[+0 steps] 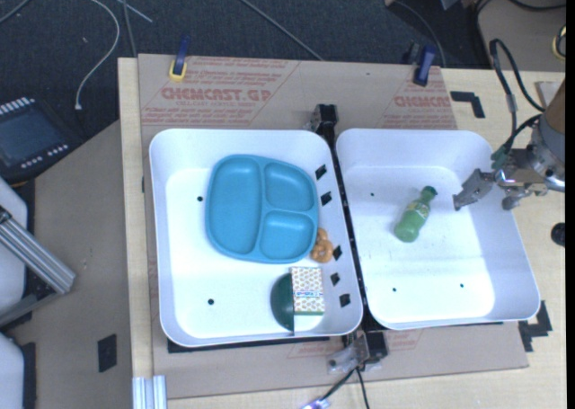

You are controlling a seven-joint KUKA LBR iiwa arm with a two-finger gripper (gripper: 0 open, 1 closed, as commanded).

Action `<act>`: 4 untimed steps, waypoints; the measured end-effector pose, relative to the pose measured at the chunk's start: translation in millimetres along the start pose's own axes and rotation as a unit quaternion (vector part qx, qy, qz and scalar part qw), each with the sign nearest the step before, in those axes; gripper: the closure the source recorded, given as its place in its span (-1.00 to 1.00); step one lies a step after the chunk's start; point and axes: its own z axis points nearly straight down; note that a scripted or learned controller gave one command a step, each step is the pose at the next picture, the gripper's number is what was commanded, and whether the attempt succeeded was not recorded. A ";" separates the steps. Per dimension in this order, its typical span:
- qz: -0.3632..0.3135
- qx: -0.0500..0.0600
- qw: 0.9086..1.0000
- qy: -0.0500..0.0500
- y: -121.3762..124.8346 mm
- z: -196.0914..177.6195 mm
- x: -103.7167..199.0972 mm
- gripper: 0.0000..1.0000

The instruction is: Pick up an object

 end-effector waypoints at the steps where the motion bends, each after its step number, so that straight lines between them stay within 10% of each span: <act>1: -0.002 -0.007 1.000 -0.002 3.0 -7.3 0.5 -1.00; 4: -0.002 -0.005 1.000 -0.001 13.4 122.2 4.8 -1.00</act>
